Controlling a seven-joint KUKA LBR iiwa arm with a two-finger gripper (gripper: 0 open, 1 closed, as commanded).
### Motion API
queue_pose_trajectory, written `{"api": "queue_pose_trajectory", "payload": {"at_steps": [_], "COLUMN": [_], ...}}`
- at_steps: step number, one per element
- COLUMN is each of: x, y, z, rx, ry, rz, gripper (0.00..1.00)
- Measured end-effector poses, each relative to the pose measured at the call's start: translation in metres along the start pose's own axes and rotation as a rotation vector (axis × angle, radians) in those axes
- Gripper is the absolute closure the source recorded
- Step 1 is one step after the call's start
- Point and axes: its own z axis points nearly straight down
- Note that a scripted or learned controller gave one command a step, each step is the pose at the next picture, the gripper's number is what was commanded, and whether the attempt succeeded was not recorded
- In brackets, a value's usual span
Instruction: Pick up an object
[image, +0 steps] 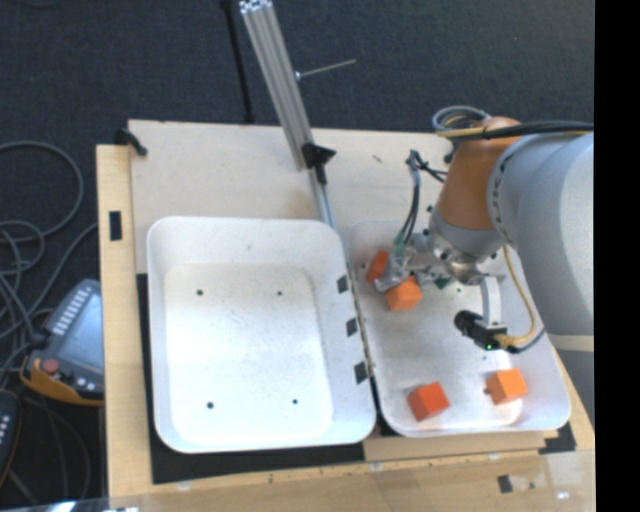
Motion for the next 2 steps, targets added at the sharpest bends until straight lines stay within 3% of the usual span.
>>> {"api": "queue_pose_trajectory", "payload": {"at_steps": [1,2], "x": [0.063,0.061], "y": [0.015,-0.001], "z": [-0.093,-0.088], "rx": [-0.006,0.005], "ry": [0.005,0.002], "rz": [0.001,0.009], "gripper": [1.0,1.0]}}
